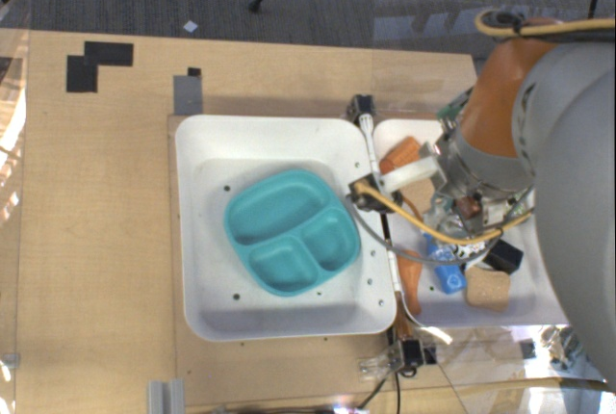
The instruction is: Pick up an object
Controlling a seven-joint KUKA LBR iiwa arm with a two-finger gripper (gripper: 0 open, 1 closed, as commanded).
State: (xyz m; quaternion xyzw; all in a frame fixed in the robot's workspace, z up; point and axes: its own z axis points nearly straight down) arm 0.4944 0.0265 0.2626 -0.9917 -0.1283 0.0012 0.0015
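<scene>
Several small things crowd the right bin (pixel 423 127) under the arm, so a descent could catch two at once or merely nudge one aside. The pincer (pixel 460 221) hangs low over the clutter; whether it is apart or together I cannot tell (the wrist hides it). Nearest below lies a blue object (pixel 447 277), perhaps a small toy, touching a tan block (pixel 488 291) and just beside an orange carrot-like piece (pixel 410 279) along the bin's left wall.
</scene>
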